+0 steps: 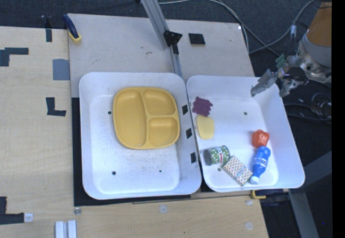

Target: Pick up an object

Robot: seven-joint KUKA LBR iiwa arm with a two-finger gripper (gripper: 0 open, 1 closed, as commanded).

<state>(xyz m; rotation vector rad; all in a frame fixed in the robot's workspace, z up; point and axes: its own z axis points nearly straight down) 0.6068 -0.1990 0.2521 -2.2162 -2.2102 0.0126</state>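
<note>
The right bin (pixel 280 118) holds several small objects: a purple lump (pixel 202 105), a pale yellow piece (pixel 205 127), a green can on its side (pixel 216 155), a patterned box (pixel 237 170), a blue bottle (pixel 260 162) and a red-orange object (pixel 260 137). My gripper (pixel 271 88) hovers over the bin's far right corner, above and apart from all of them. It is open with nothing between its fingers. The red-orange object is the nearest thing to it, a good way toward the front.
The left bin (pixel 97 140) bears a yellow divided plate (pixel 145 117). A slanted metal bar (pixel 156 10) ends at a black mount between the bins' far edges. Cables trail across the dark floor at the back right.
</note>
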